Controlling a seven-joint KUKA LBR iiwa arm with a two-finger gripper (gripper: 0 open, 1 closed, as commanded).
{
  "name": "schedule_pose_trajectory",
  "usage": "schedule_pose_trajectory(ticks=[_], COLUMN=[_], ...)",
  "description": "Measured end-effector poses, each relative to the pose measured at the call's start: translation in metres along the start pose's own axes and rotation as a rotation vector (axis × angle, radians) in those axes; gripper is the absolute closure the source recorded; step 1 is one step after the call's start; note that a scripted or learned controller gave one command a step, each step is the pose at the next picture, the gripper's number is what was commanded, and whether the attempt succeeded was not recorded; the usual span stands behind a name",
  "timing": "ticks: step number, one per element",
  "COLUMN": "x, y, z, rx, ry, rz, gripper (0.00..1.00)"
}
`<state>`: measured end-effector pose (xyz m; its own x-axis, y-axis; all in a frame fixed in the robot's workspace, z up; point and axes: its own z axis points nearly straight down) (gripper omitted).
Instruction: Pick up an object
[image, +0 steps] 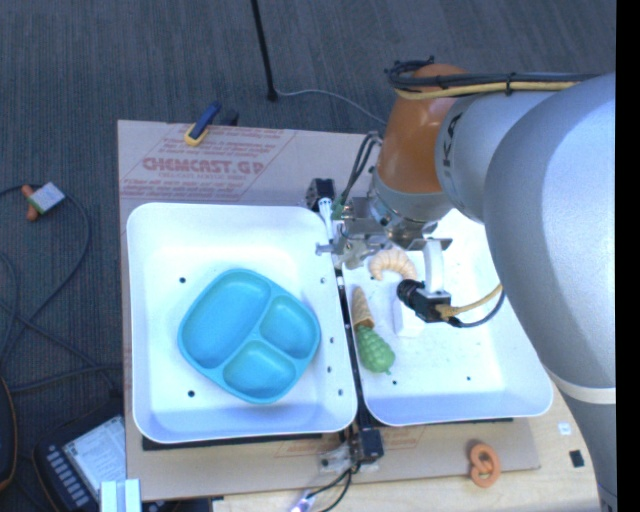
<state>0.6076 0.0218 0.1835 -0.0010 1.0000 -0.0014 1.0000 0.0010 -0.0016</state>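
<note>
- We are seeing the grey arm looming closest, filling the right side.
- Its gripper is hanging over the right bin; we cannot tell how its jaws are standing.
- A croissant is lying just beneath it, near a green toy.
- A blue divided plate is sitting in the left bin.

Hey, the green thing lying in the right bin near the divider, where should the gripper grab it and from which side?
Probably across the bumpy green body, at its widest middle, coming straight down from above. It lies flat on the right bin floor with a tan cone-like end pointing toward the far side. The divider wall sits close on its left, so set the jaws across its short width, leaving room on that side.
</note>
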Motion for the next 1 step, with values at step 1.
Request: schedule_pose_trajectory(ticks=[1], x=[0.0018], y=[0.0160], z=[-0.0007], rx=[-0.001], ry=[0.000], rz=[0.000], gripper=[1.00])
